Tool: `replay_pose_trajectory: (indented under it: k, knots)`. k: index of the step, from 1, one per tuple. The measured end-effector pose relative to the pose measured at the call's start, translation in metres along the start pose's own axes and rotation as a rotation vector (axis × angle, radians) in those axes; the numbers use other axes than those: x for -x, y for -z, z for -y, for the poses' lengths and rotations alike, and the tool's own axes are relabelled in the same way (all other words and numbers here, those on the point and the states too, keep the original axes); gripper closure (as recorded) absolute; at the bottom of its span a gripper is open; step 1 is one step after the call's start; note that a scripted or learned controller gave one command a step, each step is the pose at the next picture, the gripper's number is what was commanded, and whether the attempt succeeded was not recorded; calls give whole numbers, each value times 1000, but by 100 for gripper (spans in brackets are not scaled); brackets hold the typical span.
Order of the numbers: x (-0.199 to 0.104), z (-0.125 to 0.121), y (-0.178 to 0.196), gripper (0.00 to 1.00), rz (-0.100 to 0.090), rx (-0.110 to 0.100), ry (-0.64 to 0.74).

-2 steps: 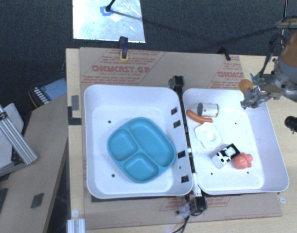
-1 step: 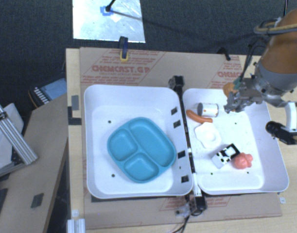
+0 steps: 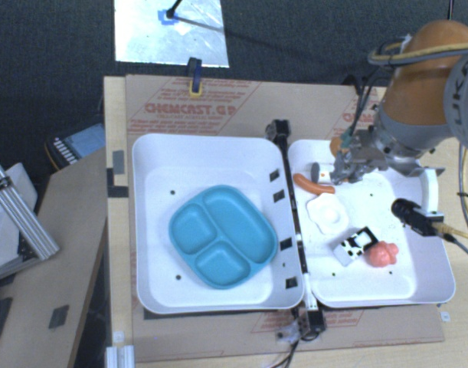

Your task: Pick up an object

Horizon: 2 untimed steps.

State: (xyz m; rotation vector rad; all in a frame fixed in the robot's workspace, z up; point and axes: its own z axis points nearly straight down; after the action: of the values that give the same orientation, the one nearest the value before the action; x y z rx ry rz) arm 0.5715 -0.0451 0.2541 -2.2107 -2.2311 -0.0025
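My gripper (image 3: 339, 173) hangs low over the back left part of the right bin (image 3: 429, 282), reaching in from the right. Just left of and below it lies an orange sausage-shaped piece (image 3: 313, 184). Touching the gripper's left side is a small grey piece (image 3: 315, 172); I cannot tell whether it is a loose object. A white flat piece (image 3: 327, 213) lies in front of the sausage. Further forward sit a black-and-white block (image 3: 356, 244) and a pink lump (image 3: 381, 254). A small orange thing (image 3: 335, 142) peeks out behind the gripper at the bin's back edge.
The left bin (image 3: 153, 205) holds a blue divided plate (image 3: 222, 236). A black divider (image 3: 289, 198) runs between the two bins. The arm's grey and orange body (image 3: 429, 75) covers the right bin's back right corner.
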Motion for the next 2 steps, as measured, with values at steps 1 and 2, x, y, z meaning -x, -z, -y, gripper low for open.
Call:
replay_pose_trajectory:
  k: [1,2]
  knots:
    - [-52,4,4,100,-1,1,1]
    - [-102,21,-10,100,-1,-1,1]
